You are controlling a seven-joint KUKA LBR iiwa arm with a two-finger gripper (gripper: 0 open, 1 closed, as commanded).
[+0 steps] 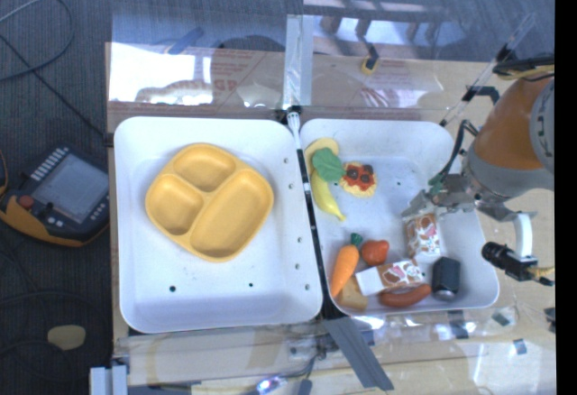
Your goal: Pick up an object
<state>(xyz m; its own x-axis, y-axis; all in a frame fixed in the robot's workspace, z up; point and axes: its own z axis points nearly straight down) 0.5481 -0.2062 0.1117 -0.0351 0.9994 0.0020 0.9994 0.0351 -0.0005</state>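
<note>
Target zone: I see the loose items heaped in the right bin [397, 136], mostly along its near and left sides.
Snack packet: a small printed packet [424, 235] lies just below the gripper [442, 195], near the bin's right side.
Near edge cluster: a carrot [343, 267], a red tomato-like piece [374, 251], a small boxed item [392, 277], a sausage [406, 297] and a dark block [445, 277] sit close together, several touching.
Left wall: a banana [325, 195] with a green leafy piece [328, 166] on its upper end lies along the divider; a pizza slice [360, 179] sits just beside it.
Left bin: I see a yellow divided plate [209, 200] in the middle of the left bin [135, 294].
Arm: it comes in from the right, orange band [509, 127] above the wrist, reaching down over the right bin's right side.
Fingers: I cannot tell whether they are spread or closed; nothing visibly between them.
Bench: a handheld controller [54, 197] lies on the floor to its left.
</note>
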